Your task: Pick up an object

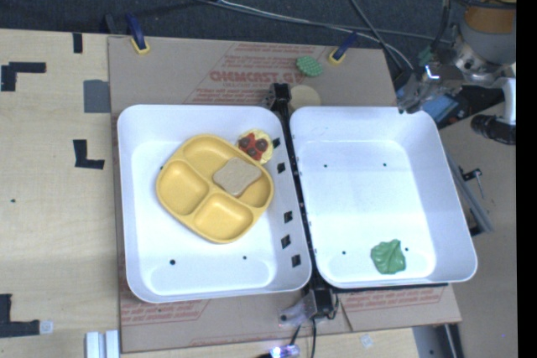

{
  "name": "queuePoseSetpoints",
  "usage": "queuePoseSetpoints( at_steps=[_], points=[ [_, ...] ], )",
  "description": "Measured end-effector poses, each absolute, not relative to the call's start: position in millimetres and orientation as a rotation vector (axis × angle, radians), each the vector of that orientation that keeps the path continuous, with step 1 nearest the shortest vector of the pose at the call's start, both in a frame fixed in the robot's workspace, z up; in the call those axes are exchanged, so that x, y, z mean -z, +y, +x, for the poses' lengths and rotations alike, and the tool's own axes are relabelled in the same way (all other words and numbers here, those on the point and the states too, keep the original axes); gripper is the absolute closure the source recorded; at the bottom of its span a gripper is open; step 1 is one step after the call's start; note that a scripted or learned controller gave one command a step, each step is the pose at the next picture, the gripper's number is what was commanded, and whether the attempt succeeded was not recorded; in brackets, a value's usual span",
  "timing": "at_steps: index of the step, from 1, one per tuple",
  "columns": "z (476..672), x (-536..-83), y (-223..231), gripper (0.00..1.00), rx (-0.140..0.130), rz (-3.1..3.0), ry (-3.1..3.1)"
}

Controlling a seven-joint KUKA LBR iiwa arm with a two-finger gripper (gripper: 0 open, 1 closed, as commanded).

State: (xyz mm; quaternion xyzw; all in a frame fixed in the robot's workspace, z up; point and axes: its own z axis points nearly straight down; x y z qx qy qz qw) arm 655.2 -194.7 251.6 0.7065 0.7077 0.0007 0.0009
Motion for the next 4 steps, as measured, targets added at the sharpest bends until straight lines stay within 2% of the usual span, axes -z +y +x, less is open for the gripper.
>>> queuePoseSetpoints(
  at_steps=[1,2,3,4],
  points=[
    [651.3,-237,-138,1.00,0.002,2.217,2.229],
    [647.3,-244,-83,1.00,0.000,2.216,2.230],
    [649.7,-229,-32,1.00,0.002,2.217,2.230],
    [647.5,-237,26,1.00,-0.001,2.215,2.231]
  ],
)
